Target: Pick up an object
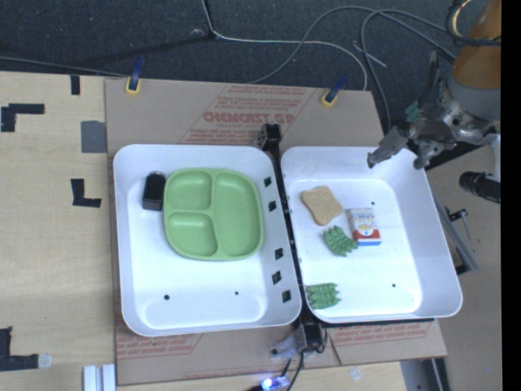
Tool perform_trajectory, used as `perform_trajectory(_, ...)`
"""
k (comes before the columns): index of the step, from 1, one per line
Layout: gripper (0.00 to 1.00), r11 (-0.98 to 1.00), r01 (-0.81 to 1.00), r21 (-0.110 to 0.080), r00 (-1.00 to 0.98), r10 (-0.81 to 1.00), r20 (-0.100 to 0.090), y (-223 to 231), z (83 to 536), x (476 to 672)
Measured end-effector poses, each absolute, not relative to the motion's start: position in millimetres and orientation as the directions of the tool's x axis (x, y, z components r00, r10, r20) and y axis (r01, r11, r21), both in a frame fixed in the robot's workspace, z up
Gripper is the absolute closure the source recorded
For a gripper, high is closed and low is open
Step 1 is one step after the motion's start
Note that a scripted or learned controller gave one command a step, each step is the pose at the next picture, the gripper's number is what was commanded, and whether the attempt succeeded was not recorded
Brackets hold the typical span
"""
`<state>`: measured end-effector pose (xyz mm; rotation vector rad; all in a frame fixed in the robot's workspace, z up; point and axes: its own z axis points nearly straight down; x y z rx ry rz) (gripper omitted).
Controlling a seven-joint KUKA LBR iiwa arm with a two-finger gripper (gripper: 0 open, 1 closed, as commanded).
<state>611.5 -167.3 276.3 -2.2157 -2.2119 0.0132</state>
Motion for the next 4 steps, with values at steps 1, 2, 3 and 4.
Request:
perform_trajectory(1,0.0,0.001,1.0,-0.001,-0.001,1.0,-0.001,-167,284,613.4)
perform_trajectory(2,0.0,0.001,1.0,-0.006,-0.001,1.0,-0.001,-169,239,617.7)
perform_trajectory(3,0.0,0.001,1.0,-0.005,-0.001,1.0,-0.001,-170,195,617.0)
perform_trajectory(4,0.0,0.002,1.0,-0.006,-0.002,1.0,0.0,-161,147,614.2)
